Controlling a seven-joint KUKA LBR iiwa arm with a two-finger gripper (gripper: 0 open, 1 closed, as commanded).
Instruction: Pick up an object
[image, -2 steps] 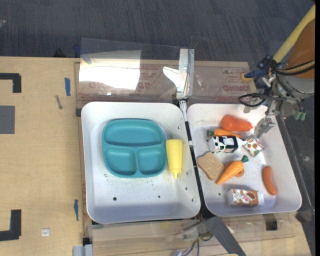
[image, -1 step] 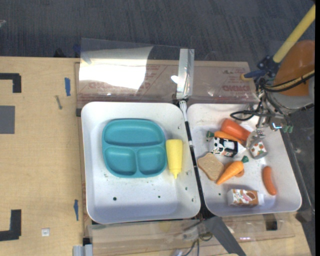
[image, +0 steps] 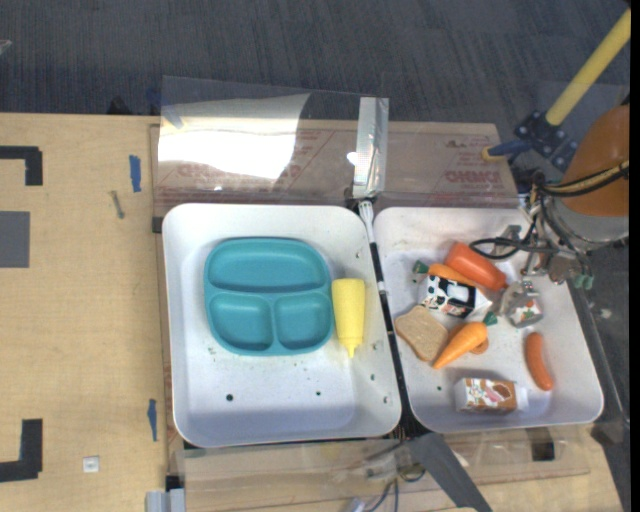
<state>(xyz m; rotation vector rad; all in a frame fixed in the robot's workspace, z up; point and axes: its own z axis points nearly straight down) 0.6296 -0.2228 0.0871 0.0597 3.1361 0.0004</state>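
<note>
Several small toys crowd the right bin (image: 585, 395): two carrots (image: 463, 343), a bread slice (image: 421, 333), a sausage (image: 539, 360), a cow-print carton (image: 452, 295). The claw (image: 522, 305) hangs just beside them, its grip impossible to tell. A teal tray (image: 268, 293) and yellow bottle (image: 349, 313) lie in the left bin (image: 190, 400).

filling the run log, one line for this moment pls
gripper low in right bin | beside carrot | grasp unclear | left bin: teal tray, mustard bottle

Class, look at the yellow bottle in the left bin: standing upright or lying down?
Lying down. The yellow bottle rests lengthwise on the left bin floor beside the teal tray.
</note>
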